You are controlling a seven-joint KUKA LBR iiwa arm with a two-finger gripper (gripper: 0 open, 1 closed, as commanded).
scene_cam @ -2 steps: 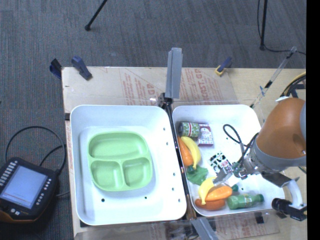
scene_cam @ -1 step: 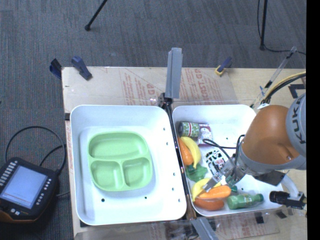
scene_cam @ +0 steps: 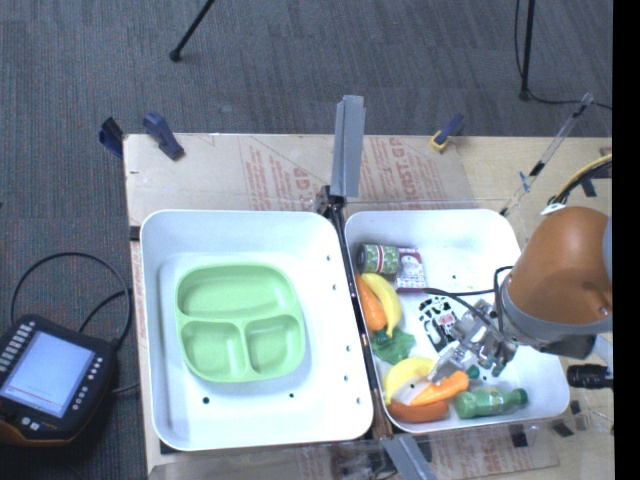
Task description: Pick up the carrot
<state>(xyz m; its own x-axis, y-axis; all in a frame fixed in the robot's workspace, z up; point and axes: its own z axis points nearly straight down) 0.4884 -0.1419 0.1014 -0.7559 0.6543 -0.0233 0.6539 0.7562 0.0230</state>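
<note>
The carrot (scene_cam: 441, 387) is a small orange cone lying at a slant near the front of the right bin (scene_cam: 500, 230). It rests across a yellow lemon-like piece (scene_cam: 407, 372) and a red-orange piece (scene_cam: 417, 411). My gripper (scene_cam: 463, 354) hangs low over the bin, right above the carrot's upper right end, and seems to touch it or nearly so. The grey wrist and orange band (scene_cam: 562, 268) reach in from the right and hide part of the bin's right side.
Packed around the carrot are a green bottle (scene_cam: 490, 401), a black-and-white object (scene_cam: 437, 315), a green piece (scene_cam: 394, 346), a banana (scene_cam: 386, 296) with an orange item (scene_cam: 370, 309) beside it, and a can (scene_cam: 381, 258). The left bin (scene_cam: 160, 238) holds a green divided tray (scene_cam: 241, 320).
</note>
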